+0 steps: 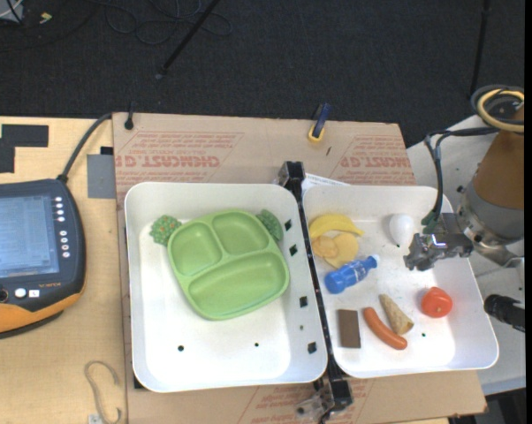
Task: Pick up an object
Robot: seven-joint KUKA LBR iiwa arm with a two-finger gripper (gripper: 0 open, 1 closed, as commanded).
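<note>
The right bin [460, 347] holds a yellow banana-like toy [333, 234], a blue bottle [349, 274], a white egg-like ball [400, 227], a red tomato [437, 302], an orange carrot or sausage [385, 328], a tan cone [396, 313] and a brown block [349, 328]. My gripper [421, 256] hangs over the right bin's right side, between the white ball and the tomato. Nothing shows between its fingers.
The left bin [151, 343] carries a green divided tray [229, 262]. A tablet-like pendant [26, 241] lies at the far left of the bench. A yellow-and-blue clamp [319, 123] sits behind the bins on the cardboard.
</note>
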